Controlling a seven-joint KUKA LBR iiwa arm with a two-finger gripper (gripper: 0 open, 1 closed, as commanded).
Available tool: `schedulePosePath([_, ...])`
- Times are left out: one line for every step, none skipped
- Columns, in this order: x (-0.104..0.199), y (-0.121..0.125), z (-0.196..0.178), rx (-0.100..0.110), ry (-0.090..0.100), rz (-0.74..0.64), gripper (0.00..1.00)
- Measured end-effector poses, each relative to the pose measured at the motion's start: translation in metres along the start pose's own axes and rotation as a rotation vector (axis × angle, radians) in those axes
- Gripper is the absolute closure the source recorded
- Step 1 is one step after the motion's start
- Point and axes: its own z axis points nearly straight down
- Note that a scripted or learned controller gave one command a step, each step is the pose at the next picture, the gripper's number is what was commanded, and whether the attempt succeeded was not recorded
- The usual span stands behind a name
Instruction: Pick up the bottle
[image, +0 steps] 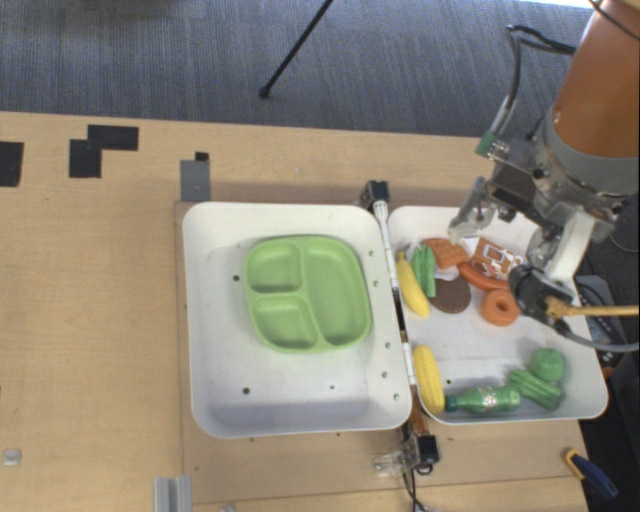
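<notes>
Bottle (486, 401) first: your target is the green one lying on its side along the near edge of the right bin (590, 400), its narrow end toward the ear of corn (428, 378) that sits just beside it on the left, and its other end close to the green toy vegetable (540, 378) in the near right corner. Nothing is touching it from above. Judge the pick as not yet begun: the bottle rests on the bin floor, and the whole grasp and lift are left to do.

The gripper (508, 228) hangs over the far part of the same bin, above the clutter of play food there: the orange ring (500, 309), the brown disc (452, 297), the red and white piece (493, 262). You can see grey finger parts spread to either side of that cluster, but whether they stand parted or closed you cannot tell from this angle, and nothing is visibly held between them.

The arm comes in from the right, its orange band (600, 70) high in the corner and the wrist tilted down and leftward. From here you would need to bring it toward the near edge, well apart from where it now hangs, and line it up across the bottle's body.

The left bin (210, 400) carries 1 green divided tray (305, 292) and plays no part.
</notes>
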Motion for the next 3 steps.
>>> schedulePosePath([0.072, -0.039, -0.046, 0.004, -0.002, 0.513, 0.00])
schedulePosePath([0.073, -0.038, -0.057, 0.003, 0.000, 0.512, 1.00])
schedulePosePath([0.115, -0.061, -0.082, 0.005, -0.003, 0.785, 1.00])
